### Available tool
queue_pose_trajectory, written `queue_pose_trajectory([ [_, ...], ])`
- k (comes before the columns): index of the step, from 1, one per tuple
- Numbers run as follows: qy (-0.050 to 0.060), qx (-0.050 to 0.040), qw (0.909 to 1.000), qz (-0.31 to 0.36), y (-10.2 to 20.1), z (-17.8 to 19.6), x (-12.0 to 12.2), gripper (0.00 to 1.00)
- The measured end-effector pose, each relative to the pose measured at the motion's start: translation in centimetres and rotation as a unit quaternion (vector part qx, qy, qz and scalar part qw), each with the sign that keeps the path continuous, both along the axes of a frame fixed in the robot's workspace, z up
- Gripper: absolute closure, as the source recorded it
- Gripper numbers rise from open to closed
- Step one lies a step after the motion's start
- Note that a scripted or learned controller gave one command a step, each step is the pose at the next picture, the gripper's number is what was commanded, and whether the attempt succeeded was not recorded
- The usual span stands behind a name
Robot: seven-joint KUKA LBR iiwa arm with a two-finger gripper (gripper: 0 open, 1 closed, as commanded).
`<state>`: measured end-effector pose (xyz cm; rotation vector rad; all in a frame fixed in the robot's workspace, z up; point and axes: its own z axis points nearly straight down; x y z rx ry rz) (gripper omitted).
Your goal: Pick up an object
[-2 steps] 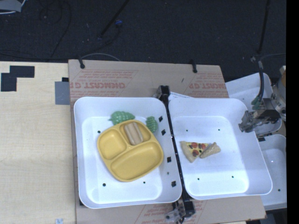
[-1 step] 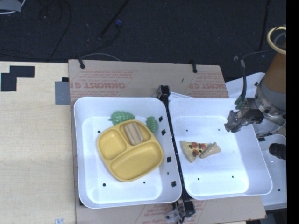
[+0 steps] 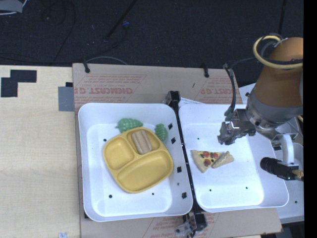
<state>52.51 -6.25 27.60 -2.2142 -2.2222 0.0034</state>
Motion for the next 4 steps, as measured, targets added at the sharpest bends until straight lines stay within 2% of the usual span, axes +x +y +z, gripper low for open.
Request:
queue_pose_trajectory([
  [2,-0.001,-0.0003,1.0000,0.000,9.7,-0.2,1.4,1.00],
  [3,0.001,-0.0004,1.0000,0.001,15.2,-2.2,0.9,1.00],
  [4,0.000,-0.0011,1.0000,-0.001,15.0,-2.1,0.9,0.00],
])
